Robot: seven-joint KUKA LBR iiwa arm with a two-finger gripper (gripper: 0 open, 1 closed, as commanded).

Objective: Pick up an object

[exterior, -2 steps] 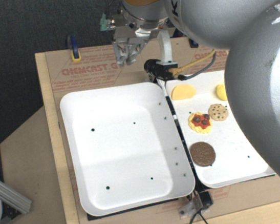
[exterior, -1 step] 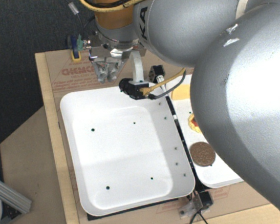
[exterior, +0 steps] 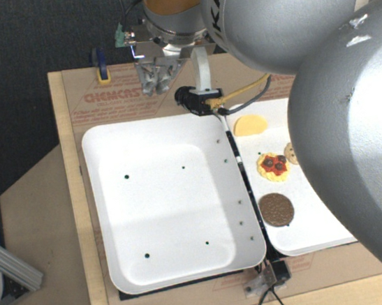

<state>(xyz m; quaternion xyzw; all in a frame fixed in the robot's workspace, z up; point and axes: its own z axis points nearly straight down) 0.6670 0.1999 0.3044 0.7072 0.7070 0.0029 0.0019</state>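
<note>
1. We see the gripper (exterior: 156,82) hanging over the cardboard behind the left bin (exterior: 112,194); can't tell its state.
2. Yellow disc (exterior: 250,125), pizza-looking piece (exterior: 273,166) and brown cookie (exterior: 277,209) sit in the right bin (exterior: 309,241).
3. Looks like we're pre-grab, so next it has to swing over there.

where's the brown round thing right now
The brown disc lies in the right bin, close to its left wall and towards the front, just below the small pizza-like piece with red toppings.
</note>
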